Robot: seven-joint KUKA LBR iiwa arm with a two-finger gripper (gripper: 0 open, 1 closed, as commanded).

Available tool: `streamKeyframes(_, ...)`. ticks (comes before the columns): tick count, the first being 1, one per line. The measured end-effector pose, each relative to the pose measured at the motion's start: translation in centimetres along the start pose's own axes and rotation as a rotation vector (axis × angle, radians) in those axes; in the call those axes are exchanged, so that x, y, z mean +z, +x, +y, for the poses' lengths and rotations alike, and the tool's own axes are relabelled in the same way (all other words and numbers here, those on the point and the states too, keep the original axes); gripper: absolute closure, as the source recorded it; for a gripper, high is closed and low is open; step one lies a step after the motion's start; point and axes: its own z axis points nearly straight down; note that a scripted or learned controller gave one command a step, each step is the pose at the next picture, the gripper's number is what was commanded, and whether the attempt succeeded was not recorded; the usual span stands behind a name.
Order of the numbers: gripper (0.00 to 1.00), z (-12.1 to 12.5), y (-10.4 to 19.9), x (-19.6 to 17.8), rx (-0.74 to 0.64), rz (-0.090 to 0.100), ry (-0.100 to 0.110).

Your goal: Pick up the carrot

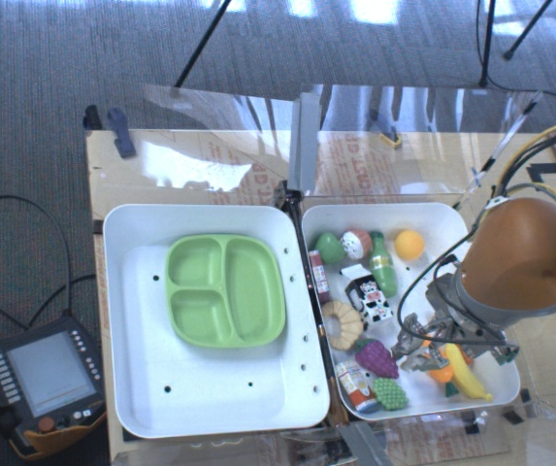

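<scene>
The arm's orange band fills the right edge of the right bin, and below it the gripper hangs low over the bin's near right corner, just above a cluster of toy food. The carrot (an orange piece, mostly hidden by the gripper's metal parts) lies on the bin floor right beside the banana, touching it as far as can be told. Whether the gripper is released, clenched or grasping anything I cannot tell, since the wrist hardware covers that spot. To the left of it sit the purple grapes, a green knobbly piece and a small can. Further back in the same bin are an orange ball, a green bottle and a black-and-white cow toy. The left bin holds a green divided plate. Both bins rest on the counter.
</scene>
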Motion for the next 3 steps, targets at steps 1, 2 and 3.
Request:
streamKeyframes(1, 1.0, -5.3, 1.7, 0.8, -0.343, 0.0, 0.002)
streamKeyframes(2, 0.0, -5.3, 1.7, 0.8, -0.342, -0.001, 0.002)
streamKeyframes(3, 0.0, -5.0, 3.6, 0.9, -0.205, 0.002, 0.0)
